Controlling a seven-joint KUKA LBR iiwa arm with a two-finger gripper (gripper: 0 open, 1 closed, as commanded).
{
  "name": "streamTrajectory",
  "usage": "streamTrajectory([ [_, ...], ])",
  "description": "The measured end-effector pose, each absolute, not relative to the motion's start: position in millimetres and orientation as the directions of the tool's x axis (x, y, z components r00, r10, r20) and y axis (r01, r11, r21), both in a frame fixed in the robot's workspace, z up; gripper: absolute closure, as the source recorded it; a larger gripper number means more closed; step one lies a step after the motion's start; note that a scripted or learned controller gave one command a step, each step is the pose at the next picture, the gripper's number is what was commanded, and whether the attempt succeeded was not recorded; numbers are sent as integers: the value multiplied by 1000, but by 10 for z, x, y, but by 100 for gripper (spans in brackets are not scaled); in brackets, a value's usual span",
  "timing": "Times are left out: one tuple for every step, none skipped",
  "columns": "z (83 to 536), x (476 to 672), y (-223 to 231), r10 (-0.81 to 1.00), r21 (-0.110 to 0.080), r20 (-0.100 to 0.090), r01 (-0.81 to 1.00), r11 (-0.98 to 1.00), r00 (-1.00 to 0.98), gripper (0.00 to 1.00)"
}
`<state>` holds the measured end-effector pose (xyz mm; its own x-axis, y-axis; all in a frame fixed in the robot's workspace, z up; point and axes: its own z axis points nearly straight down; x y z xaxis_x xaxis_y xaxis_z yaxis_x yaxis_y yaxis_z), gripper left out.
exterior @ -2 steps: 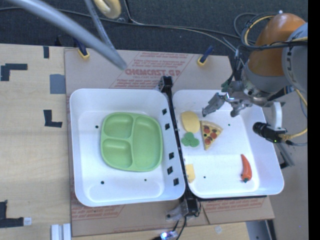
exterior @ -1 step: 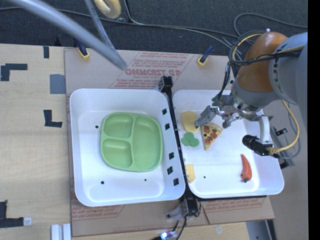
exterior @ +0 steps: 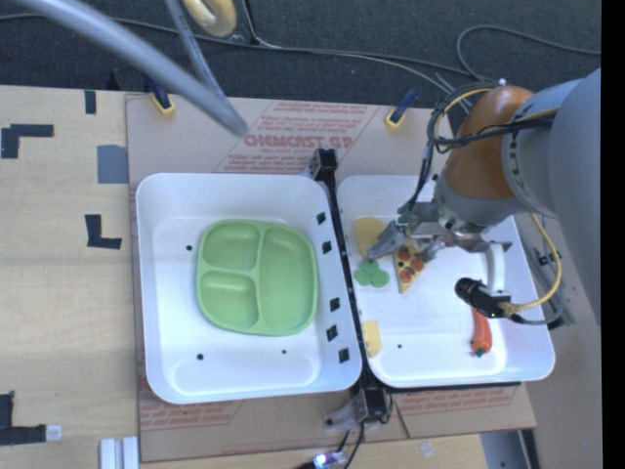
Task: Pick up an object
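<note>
The green divided plate [exterior: 259, 277] takes up the middle of the left bin [exterior: 156, 262]. Bare floor runs as a strip around it, widest along the near edge. In the right bin [exterior: 439, 330], the hand [exterior: 405, 245] hangs over the far left part. A pale yellow piece [exterior: 366, 231], a green piece [exterior: 372, 276] and a pizza slice [exterior: 408, 270] crowd together there. The arm [exterior: 488, 164] covers the far right corner. The near middle is bare, between a small yellow block [exterior: 371, 337] at the left wall and an orange piece [exterior: 480, 335] toward the right. Black clips [exterior: 332, 252] stud the shared rim.
</note>
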<state>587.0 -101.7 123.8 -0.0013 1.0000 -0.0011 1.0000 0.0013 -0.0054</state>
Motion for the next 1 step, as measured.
streamTrajectory([
  [861,5880,-1033,1000,2,-5,1000,0,0,0],
])
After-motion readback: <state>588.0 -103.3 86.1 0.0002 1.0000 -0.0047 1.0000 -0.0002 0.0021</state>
